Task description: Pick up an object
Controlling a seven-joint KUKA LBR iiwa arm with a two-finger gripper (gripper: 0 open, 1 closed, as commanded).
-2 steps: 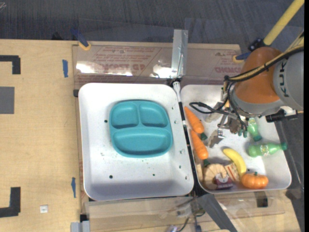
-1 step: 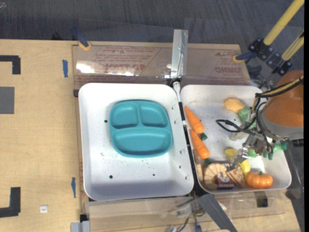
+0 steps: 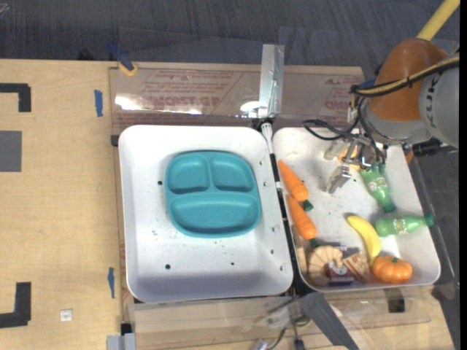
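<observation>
1. the pincer (image 3: 341,175) hangs over the upper middle of the right bin (image 3: 310,138), its two metal fingers spread apart with nothing between them, so it is open and carries no object.
2. no one object is named, so any piece in this bin would do. nearest is a green bottle (image 3: 377,187), just to the pincer's right and a little below it; a second green bottle (image 3: 403,224) lies further down on that same side.
3. to the pincer's left lie two carrots (image 3: 298,200), end to end along the bin's left wall. below it is a banana (image 3: 365,235), and past that an orange pumpkin (image 3: 392,270) and a small heap of bread-like pieces (image 3: 336,262) at the near edge.
4. risk, as i judge it: a straight descent from here looks likely to meet bare white floor between the carrots and the bottle, and the fingers would shut on nothing.
5. risk: the bottles are round and lie on their sides, so an off-centre pinch may roll one away or nudge it against the right wall.
6. risk: the low corner is crowded, so a try there may catch two things or jam a finger.
7. open room: the bare floor around and just below the pincer is the widest gap. the carrots hug the divider, leaving little finger space on their far side.
8. well off to the pincer's left, the left bin (image 3: 142,203) holds a teal divided plate (image 3: 213,194).
</observation>
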